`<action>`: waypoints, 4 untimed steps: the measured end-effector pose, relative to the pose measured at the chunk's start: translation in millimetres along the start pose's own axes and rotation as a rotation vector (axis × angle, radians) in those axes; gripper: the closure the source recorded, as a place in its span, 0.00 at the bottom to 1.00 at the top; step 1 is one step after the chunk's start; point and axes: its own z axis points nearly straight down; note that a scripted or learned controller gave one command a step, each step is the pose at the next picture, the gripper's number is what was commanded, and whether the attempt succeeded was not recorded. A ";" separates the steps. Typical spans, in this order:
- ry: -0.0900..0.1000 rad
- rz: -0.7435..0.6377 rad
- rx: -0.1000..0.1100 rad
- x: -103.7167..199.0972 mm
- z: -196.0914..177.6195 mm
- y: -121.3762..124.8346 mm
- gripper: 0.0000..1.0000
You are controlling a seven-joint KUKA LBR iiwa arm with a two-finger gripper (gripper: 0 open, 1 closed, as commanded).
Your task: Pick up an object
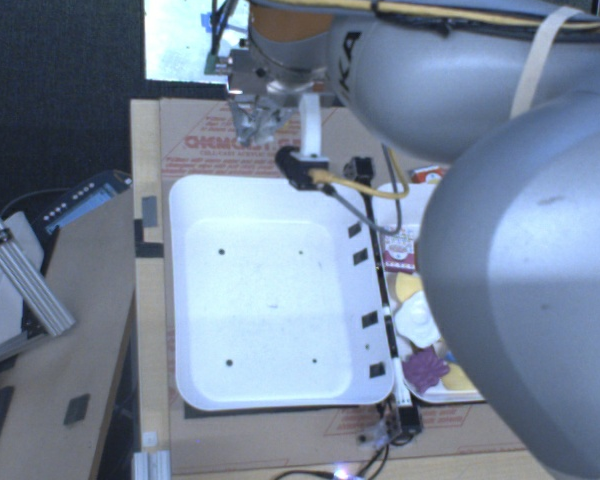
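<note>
I see the arm (pixel 500 148) reaching in from the right and covering most of the right bin (pixel 435 393). The gripper (pixel 255 126) hangs past the far edge of the left bin (pixel 270 288), over the cardboard sheet (pixel 195 138) on the desk (pixel 70 298). Jaws are blurred against the print; I cannot tell if they are open or closed, and I see nothing between them. In the right bin's uncovered strip: a purple toy (pixel 425 366) near the front, a white lump (pixel 417 318) just behind it, a yellow piece (pixel 408 288) farther back, and a red-and-white packet (pixel 402 250) beyond that.
</note>
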 end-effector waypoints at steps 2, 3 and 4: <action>0.000 -0.002 0.002 0.2 -82.0 -1.8 1.00; 0.000 -0.002 0.003 0.1 -129.2 -1.5 1.00; 0.000 -0.002 0.003 0.1 -172.4 -1.2 1.00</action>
